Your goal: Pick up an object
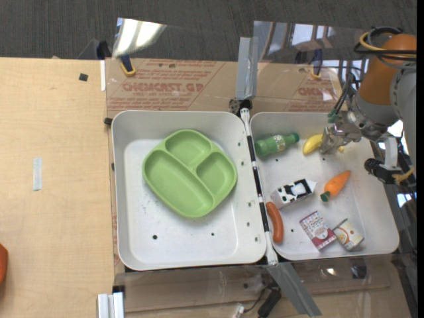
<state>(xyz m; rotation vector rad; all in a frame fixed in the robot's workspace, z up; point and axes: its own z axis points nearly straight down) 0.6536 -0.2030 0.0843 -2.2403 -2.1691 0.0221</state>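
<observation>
Just beside hand (333, 140), yellow banana (313, 144)

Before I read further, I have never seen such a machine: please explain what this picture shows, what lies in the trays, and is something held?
One camera above the bench looks down at a slant. The grey and orange robot arm reaches in from the right. Its hand is low over the right bin, beside a yellow banana; whether it grips anything cannot be seen. That bin also holds a green bottle, a carrot, a black-and-white cow carton, a sausage and two small boxes. The left bin holds a green divided plate.
</observation>
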